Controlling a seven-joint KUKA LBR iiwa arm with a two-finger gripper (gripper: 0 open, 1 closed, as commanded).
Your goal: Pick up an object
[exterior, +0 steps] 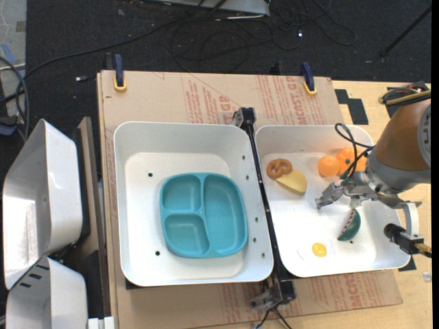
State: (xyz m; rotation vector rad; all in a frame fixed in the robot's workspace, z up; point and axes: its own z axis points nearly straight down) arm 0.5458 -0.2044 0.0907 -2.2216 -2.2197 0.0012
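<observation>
Reaching in from the right: arm [406, 146], grey with an orange band, bent over the right bin [288, 252].
Gripper [334, 197]: low over the right bin's middle, pointing left; whether its jaws are spread or pressed together I cannot tell, and nothing is seen between them.
Right bin's things: pretzel [278, 167] near the left wall, cheese wedge [294, 182] touching it just below, orange [330, 166] to their right, a second orange thing [348, 158] partly behind the cable, melon slice [349, 226] just below the gripper, yellow piece [319, 250] near the front wall.
Nearest thing to the gripper: the melon slice, close beside but apart from it; the orange lies just above it.
Left bin [130, 184]: bears a teal tray [203, 214] with three compartments, lying flat near its middle.
Bench [178, 94]: brown board with red printed lettering along the back edge, upside down and too faint to read; more red print at the front edge, also unreadable.
Clamps [120, 74]: two, blue and yellow, on the board's back edge.
Brands: none readable on the bins, tray or arm.
</observation>
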